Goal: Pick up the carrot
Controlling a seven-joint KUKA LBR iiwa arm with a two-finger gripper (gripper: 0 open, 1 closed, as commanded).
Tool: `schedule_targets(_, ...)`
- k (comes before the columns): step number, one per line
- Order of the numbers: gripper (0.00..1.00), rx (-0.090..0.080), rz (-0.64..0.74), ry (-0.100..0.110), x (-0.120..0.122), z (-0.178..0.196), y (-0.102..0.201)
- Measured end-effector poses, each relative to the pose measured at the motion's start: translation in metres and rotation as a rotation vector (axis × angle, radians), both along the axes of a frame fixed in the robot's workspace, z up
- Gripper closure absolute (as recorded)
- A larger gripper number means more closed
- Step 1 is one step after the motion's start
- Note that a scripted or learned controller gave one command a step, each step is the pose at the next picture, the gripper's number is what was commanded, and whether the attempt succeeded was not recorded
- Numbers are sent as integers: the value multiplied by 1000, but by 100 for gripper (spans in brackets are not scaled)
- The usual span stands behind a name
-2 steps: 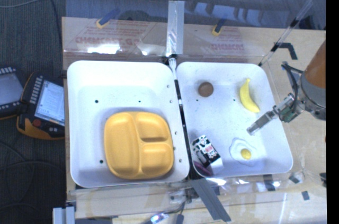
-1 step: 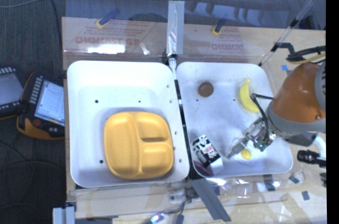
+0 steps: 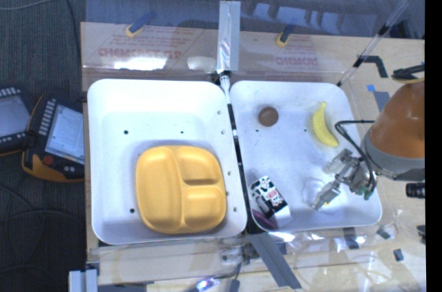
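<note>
Claw [image 3: 330, 192] hangs low just below the banana [image 3: 323, 125], fingers apparently parted on nothing, perhaps poised to descend, though no carrot is identifiable nearby.

Both bins [image 3: 103, 118] were white, the left one bearing a yellow sectioned tray [image 3: 181, 188]. The right bin held a yellow banana [image 3: 322, 125], a brown round item [image 3: 268, 116] and a small carton [image 3: 269, 197] patterned in black and white with a purple-maroon edge. The arm [image 3: 404, 125] showed orange above a grey, metallic gripper [image 3: 330, 194], and the floor [image 3: 41, 21] was dark grey.
</note>
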State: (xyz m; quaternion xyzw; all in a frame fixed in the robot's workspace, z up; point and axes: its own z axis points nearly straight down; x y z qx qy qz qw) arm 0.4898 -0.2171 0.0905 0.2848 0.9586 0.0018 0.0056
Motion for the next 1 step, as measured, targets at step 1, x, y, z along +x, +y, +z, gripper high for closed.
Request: schedule_targets(1, 0, 3, -482, 14, -6, 14, 35)
